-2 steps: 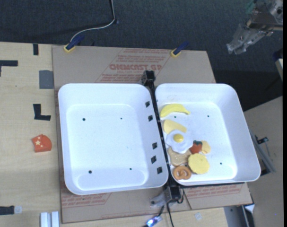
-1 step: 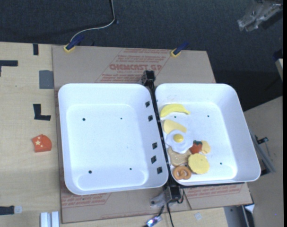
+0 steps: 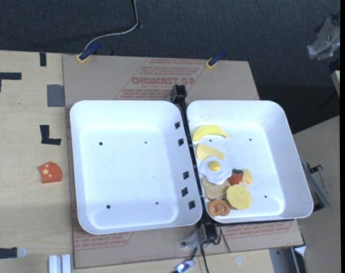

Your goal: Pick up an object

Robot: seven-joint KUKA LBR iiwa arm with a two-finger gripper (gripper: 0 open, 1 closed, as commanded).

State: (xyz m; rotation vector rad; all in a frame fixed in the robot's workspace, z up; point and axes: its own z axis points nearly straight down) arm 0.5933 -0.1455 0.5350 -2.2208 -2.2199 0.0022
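I'm still pre-reach: gripper [image 3: 325, 41] far right, grip state unclear, and must descend to the banana [image 3: 209, 132] in the right bin [image 3: 274, 152].

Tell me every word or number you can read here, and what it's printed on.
"CHEMCAST GP": red print, upside down, on the brown cardboard sheet under the bins.
More red print repeats across that sheet, including its front edge, too blurred to read.

Toy food clustered in the right bin [image 3: 274, 152].
A banana [image 3: 209, 132] at 12 o'clock, fried egg [image 3: 214, 169] central, yellow disc [image 3: 238, 197] and pretzel [image 3: 219, 208] toward 6.
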